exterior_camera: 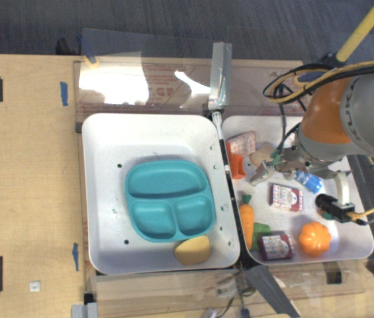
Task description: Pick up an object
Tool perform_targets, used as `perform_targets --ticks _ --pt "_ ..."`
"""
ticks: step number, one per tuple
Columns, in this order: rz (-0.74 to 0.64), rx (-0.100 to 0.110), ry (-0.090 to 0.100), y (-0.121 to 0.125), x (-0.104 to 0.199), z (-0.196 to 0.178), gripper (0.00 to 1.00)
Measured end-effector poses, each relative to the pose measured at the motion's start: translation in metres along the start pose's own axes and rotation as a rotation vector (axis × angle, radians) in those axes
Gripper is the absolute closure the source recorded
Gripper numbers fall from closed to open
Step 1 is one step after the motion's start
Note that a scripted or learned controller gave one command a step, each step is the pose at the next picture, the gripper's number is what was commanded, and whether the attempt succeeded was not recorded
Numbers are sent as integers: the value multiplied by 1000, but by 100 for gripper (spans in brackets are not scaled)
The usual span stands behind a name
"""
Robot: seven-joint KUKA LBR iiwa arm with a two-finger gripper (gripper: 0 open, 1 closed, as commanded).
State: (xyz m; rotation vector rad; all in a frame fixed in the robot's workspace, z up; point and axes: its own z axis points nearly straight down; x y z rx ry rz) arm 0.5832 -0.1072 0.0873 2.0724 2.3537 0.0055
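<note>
Juice box [286,197] lies just below claw [266,167].

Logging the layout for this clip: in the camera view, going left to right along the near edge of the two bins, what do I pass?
Yellow sponge-like lump by the teal divided tray → carrot → small dark jar → orange fruit.
</note>
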Motion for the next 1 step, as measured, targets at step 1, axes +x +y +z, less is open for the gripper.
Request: perform_targets --ticks 1 --pt "35 13 -1 74 -7 2 0"
